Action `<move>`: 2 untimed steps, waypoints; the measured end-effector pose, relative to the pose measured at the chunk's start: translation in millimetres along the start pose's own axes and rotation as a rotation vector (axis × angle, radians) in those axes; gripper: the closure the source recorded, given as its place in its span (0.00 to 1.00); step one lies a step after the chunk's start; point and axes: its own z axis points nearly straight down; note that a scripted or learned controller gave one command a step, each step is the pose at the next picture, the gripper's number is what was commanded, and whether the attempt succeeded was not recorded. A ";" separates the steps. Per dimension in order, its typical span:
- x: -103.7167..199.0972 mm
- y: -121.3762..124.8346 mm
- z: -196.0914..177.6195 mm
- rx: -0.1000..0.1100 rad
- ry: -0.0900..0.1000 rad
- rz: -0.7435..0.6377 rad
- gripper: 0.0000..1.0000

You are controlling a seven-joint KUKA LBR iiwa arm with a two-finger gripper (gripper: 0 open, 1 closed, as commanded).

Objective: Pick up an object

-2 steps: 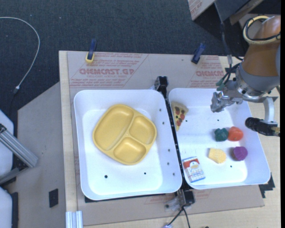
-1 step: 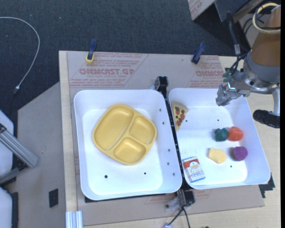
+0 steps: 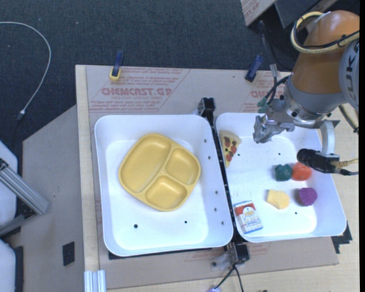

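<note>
While my gripper (image 3: 261, 136) hangs over the far-left part of the right bin (image 3: 251, 171), I cannot tell its finger state. Pizza slice (image 3: 229, 146) lies at that bin's left wall; green (image 3: 283, 172), orange (image 3: 301, 171), purple (image 3: 307, 196) and yellow (image 3: 278, 199) toys sit toward its right edge.

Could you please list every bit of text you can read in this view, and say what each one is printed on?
"CHEMCAST GP": red print on the brown protective sheet behind the left bin; it repeats partly behind the right bin.
Small red-and-white carton in the right bin: print too small to read.
Cardboard box at the top edge: red lettering unreadable.
</note>
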 end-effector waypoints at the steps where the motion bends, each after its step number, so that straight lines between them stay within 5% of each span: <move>1: 51.9 -11.2 1.2 0.000 0.000 0.000 1.00; 2: 93.6 -33.9 3.4 0.001 0.000 0.000 1.00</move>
